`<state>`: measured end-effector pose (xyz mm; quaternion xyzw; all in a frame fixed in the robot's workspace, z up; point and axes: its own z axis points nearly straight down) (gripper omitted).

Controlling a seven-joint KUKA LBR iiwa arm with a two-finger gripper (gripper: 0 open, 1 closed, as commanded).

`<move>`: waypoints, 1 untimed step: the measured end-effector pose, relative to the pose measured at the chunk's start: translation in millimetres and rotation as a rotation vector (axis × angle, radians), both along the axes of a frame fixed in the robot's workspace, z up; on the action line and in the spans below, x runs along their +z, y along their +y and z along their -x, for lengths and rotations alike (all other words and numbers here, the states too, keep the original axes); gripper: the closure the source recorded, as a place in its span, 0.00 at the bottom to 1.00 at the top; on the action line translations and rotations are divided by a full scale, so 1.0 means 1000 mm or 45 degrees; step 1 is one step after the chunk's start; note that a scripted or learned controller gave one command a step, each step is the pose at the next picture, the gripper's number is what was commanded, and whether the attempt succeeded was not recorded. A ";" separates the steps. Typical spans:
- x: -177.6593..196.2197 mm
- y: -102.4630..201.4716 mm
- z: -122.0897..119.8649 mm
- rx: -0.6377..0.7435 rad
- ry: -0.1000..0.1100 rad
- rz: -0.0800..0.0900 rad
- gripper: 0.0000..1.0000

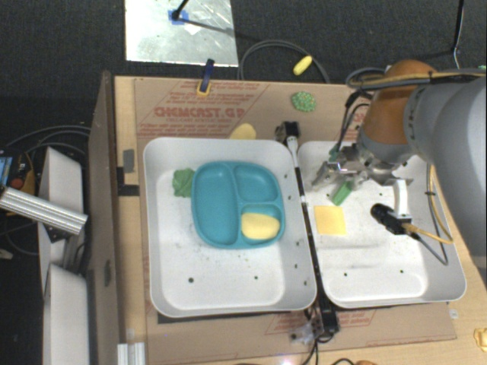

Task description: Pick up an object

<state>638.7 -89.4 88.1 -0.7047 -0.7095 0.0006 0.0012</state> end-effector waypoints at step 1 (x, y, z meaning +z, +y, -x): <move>0.016 -0.001 -0.002 -0.001 -0.009 0.001 1.00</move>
